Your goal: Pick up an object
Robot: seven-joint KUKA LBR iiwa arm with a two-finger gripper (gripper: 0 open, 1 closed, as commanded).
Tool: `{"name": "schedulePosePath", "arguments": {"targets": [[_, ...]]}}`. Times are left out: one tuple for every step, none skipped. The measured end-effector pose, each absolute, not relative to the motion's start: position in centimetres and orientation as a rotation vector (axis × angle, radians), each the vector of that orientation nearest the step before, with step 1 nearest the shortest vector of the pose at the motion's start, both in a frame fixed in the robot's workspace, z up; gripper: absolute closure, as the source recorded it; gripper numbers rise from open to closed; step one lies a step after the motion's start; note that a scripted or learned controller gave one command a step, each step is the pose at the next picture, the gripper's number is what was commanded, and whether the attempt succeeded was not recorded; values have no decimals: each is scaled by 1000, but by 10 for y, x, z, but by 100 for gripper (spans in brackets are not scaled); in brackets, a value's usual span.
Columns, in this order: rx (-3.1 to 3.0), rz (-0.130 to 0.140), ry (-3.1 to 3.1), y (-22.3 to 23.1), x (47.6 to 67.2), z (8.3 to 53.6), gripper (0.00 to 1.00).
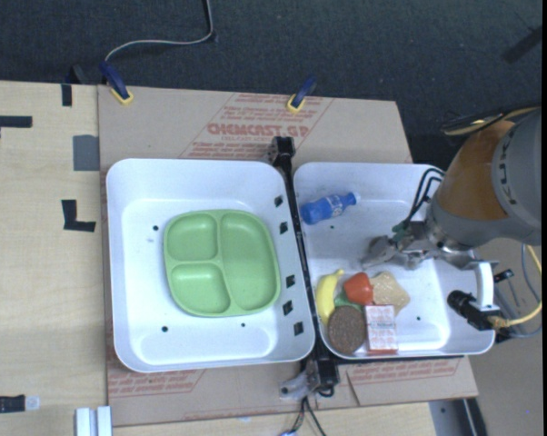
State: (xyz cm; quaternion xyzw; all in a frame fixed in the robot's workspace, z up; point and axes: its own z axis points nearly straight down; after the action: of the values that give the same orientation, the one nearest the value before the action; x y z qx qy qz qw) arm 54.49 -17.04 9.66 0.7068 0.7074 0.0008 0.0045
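Tool: the tool [382, 248] hangs low inside the right bin [410, 178], reaching in from the arm's grey and orange wrist [478, 189]; whether its tips are apart or together cannot be told, and nothing is seen between them.
Nearest objects: a red tomato-like piece [358, 288] and a tan bread-like piece [391, 291] lie just below the tool, apart from it.
Cluster, front of right bin: a yellow banana [326, 293], a dark brown round patty [346, 328] and a small red-and-white packet [381, 327] crowd against those two, most of them touching.
Lone object: a blue bottle [327, 208] lies on its side near the divider, well apart from the cluster and up-left of the tool.
Left bin: the left bin [128, 189] holds a green divided plate [223, 262].
Surface: the surface [37, 243] carries both bins on a cardboard sheet [246, 125].
Step in hand: judged as the approach; no object is lifted yet.
Next move calls for: settling on one target, likely the tomato-like piece or bread-like piece, centring over it, then closing without jostling its neighbours.
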Motion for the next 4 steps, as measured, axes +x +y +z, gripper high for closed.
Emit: {"name": "schedulePosePath", "arguments": {"targets": [[2216,4,2221,-131,583,87,0],[2219,2,2220,-133,602,86,0],[2217,2,2217,-127,590,87,0],[2218,2,2221,-130,610,86,0]]}}
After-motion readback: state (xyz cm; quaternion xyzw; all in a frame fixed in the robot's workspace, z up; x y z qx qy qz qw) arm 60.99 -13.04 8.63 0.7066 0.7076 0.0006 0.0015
